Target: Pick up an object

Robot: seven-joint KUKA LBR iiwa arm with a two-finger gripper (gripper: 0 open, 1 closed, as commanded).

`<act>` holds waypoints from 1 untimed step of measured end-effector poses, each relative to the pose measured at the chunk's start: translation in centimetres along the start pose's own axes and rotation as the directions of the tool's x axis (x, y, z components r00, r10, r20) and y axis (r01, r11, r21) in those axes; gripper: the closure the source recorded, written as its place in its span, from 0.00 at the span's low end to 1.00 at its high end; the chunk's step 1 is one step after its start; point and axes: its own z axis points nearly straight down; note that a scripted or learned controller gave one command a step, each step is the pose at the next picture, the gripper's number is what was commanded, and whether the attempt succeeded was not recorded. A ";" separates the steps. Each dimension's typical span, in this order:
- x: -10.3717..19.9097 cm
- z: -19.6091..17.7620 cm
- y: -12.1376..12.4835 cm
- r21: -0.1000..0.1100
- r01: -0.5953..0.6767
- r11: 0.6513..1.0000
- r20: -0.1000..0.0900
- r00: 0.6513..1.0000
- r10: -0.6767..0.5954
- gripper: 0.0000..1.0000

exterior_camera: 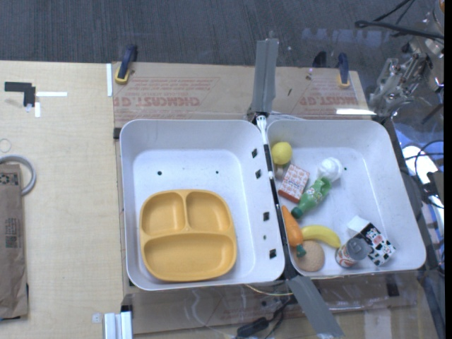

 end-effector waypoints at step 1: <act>-1.4 4.8 -2.2 0.000 0.282 0.959 0.001 0.959 -0.282 1.00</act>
